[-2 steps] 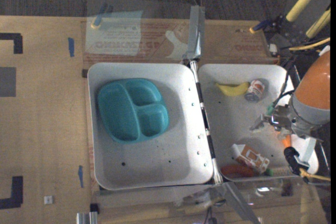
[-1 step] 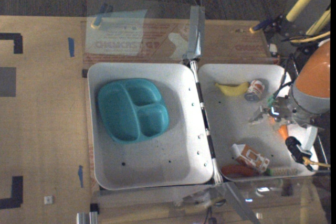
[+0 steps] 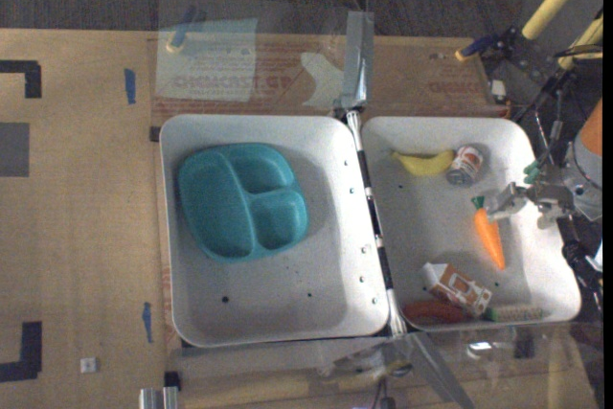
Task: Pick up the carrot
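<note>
The carrot lies in the right bin, orange with a green top at its upper end, pointing down and slightly right. My gripper hangs over the bin's right side, just above and to the right of the carrot's green top. Its fingers stand apart, open, with nothing between them. The carrot lies free on the bin floor. The grey arm with its orange band comes in from the right edge.
The right bin also holds a banana, a small can, a carton and a red sausage-like piece along the front wall. A teal divided plate lies in the left bin.
</note>
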Robot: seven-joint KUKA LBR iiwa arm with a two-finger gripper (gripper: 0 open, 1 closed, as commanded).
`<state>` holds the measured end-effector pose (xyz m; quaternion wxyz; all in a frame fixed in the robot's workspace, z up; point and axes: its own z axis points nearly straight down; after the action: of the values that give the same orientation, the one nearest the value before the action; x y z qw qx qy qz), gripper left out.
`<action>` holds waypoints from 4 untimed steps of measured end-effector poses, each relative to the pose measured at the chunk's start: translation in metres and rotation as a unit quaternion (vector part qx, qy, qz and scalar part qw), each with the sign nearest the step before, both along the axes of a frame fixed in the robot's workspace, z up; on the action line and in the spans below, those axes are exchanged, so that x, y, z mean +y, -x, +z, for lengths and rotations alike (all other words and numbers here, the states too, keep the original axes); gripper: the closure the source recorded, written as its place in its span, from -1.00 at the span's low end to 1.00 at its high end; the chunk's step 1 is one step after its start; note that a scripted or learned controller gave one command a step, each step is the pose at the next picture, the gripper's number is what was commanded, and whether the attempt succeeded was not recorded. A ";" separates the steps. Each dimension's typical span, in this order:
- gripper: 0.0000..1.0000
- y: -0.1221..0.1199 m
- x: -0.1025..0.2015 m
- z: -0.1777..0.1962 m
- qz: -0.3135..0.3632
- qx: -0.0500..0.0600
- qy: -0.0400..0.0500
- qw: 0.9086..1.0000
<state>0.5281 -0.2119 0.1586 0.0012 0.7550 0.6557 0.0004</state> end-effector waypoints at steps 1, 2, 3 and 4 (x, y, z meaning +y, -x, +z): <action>-1.00 -0.006 -0.005 0.000 -0.037 0.000 0.000 0.999; -1.00 -0.012 0.015 -0.071 0.011 -0.002 0.000 1.000; -1.00 0.007 0.016 -0.071 0.070 -0.003 0.000 0.998; 1.00 0.007 0.012 -0.060 0.067 -0.005 0.001 0.998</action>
<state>0.5210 -0.1998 0.0990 0.0049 0.7097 0.7045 0.0037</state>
